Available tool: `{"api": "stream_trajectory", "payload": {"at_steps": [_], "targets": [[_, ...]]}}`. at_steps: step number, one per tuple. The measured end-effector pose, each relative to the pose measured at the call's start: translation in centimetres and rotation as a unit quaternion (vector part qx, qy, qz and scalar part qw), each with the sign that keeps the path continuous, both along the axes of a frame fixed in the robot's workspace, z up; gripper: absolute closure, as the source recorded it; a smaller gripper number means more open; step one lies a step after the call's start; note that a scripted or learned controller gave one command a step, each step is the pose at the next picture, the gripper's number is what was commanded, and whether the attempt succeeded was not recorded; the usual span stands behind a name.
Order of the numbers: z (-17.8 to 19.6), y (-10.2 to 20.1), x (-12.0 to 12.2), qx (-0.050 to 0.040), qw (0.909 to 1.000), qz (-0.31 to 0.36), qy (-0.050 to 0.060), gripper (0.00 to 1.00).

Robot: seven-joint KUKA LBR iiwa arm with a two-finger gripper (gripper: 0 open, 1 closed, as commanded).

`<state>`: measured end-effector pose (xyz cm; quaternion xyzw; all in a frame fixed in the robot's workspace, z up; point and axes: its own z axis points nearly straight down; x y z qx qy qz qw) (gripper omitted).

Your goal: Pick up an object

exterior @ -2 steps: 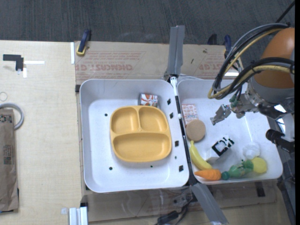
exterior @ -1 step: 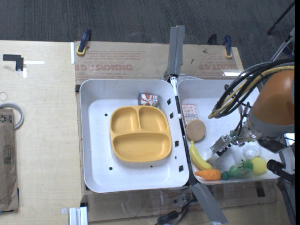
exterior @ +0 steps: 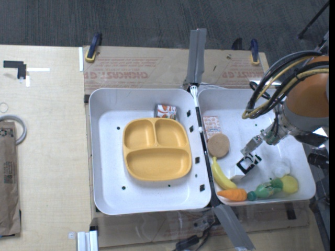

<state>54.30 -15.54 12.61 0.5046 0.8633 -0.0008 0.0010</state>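
A: Starting at the near edge of the right bin (exterior: 309, 166), what lies there?

B: A carrot (exterior: 232, 194), then a green toy (exterior: 264, 190) and a yellow fruit (exterior: 289, 184), all in a row along the near wall. The banana (exterior: 222, 174) curves up from the carrot toward the far side, its long axis running near-to-far and slightly leftward.

A: And the gripper (exterior: 248, 162)?

B: It hangs over the bin's middle, just right of the banana and a little farther back than the near row. Whether its tips are apart or together, I cannot tell; the dark end is too small and blurred.

A: Nearest candidate, then?

B: Probably the banana, to its left and slightly nearer. Farther back sit a round brown cookie (exterior: 219, 145) and a small printed card (exterior: 211, 123).
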Motion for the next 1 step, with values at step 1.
{"api": "stream_trajectory", "payload": {"at_steps": [1], "targets": [[3.33,5.14,1.95,0.0000,0.9774,-0.211,0.001,0.00]]}}
